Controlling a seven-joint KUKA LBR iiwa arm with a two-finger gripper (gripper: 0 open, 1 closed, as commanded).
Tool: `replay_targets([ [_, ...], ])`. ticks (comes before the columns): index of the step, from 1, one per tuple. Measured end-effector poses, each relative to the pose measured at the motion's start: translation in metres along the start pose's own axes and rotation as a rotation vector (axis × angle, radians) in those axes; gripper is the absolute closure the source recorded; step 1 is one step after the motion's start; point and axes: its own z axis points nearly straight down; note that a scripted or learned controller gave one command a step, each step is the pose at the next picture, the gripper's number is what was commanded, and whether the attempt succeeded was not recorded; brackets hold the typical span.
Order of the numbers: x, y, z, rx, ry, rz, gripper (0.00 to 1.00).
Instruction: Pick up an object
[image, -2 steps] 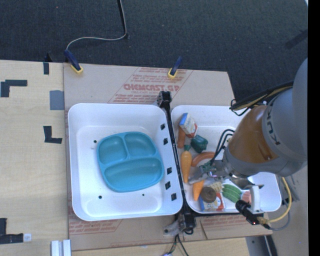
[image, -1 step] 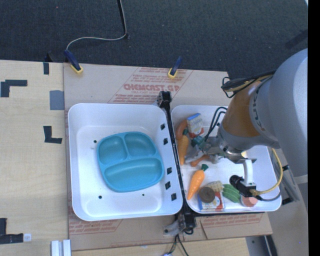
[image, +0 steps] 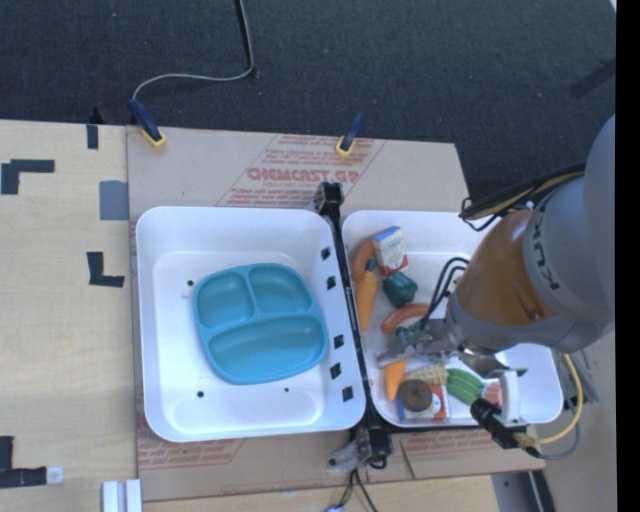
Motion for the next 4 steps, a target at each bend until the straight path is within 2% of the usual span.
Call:
replay_targets([
  [1, -0.006, 0.053, 0.001, 0.007, 0.003, 0.0, 0.0],
  [2, -0.004, 0.0, 0.0, 0.001, 0.001, 0.0, 0.0],
  [3, -0.019, 0.096, -0.024, 0.01, 0.003, -0.001, 0.0],
  [4, -0.01, 0.139, 0.002, 0.019, -0.013, 0.006, 0.0],
])
